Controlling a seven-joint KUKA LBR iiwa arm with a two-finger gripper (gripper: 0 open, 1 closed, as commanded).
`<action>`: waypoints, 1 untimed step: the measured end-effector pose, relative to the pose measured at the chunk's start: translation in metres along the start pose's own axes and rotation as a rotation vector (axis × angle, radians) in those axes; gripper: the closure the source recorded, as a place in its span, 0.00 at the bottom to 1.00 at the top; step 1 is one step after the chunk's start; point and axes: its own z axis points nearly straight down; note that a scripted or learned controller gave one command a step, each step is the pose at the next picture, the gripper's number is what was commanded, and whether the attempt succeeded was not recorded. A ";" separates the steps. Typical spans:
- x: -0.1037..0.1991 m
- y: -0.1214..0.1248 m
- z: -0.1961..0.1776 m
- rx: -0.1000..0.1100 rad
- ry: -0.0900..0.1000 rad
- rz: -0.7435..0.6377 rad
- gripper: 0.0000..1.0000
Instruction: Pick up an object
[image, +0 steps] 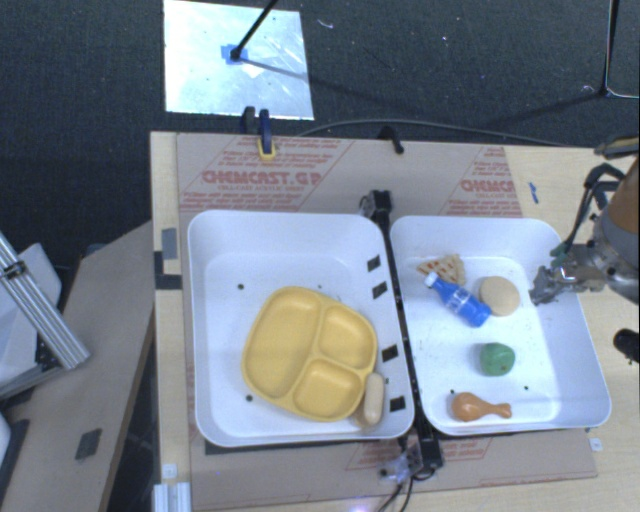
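A: Right bin — we list a blue bottle, tan bun, green ball, drumstick.

B: Gripper?

A: At the bin's right rim, near the bun. Nothing is between its jaws; open or closed, we cannot tell.

B: Step?

A: Approach, we judge — next we'd move left over the bun and descend.

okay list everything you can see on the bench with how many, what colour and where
bins: 2, white, side by side on bench
tray: 1, yellow, left bin
bun: 1, tan, left bin, by the tray's corner
waffle: 1, tan, right bin, far side
bottle: 1, blue, right bin
roll: 1, beige, right of bottle
ball: 1, green, right bin
drumstick: 1, orange, right bin, near edge
clamp: 1, blue and yellow, bench's far edge
gripper: 1, grey, over right bin's right rim
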 end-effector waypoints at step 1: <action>0.049 0.002 0.006 0.002 0.003 -0.005 1.00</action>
